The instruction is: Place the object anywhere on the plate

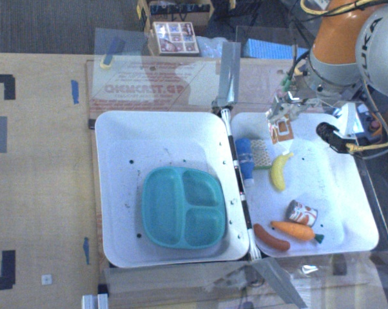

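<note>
The gripper point(285, 108) hangs over the right bin's point(349, 172) far edge; whether it is wide or narrow I cannot tell. Just below it lie a banana point(279, 171) and blue bottle point(244, 158), nearer still a can point(301, 212), carrot point(296, 230) and sausage point(271, 237). The plate point(182, 206) waits leftward in the left bin point(116, 147), ready to receive one.
</note>
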`<state>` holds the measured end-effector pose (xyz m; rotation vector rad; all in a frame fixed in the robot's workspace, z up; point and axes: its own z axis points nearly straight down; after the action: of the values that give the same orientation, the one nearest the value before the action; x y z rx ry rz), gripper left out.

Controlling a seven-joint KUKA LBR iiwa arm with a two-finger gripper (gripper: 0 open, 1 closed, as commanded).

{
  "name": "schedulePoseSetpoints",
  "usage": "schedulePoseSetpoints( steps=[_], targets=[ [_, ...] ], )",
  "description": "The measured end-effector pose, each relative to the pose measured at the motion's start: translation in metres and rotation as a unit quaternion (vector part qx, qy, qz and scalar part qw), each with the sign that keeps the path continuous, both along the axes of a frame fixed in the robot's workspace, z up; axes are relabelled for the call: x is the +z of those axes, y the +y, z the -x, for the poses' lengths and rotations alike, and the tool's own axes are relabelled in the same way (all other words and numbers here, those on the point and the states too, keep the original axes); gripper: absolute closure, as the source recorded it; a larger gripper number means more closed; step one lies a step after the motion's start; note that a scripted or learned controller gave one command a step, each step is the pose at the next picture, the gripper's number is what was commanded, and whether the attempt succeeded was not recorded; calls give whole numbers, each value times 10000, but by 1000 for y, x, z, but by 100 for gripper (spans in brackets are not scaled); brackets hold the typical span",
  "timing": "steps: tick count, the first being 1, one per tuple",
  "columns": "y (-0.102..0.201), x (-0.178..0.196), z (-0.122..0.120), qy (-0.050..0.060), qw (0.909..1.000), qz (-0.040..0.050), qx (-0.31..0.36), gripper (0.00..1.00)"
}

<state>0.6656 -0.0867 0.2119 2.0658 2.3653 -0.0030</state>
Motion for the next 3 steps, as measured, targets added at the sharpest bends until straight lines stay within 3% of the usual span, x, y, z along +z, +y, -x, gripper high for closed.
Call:
schedulePoseSetpoints(
  steps=[1,2,3],
  targets=[
    [47,15,117,4,9944,-14,1060,100],
    [117,7,154,9,9981,-14,613,100],
    [116,8,154,7,9982,-13,604,0]
  ],
)
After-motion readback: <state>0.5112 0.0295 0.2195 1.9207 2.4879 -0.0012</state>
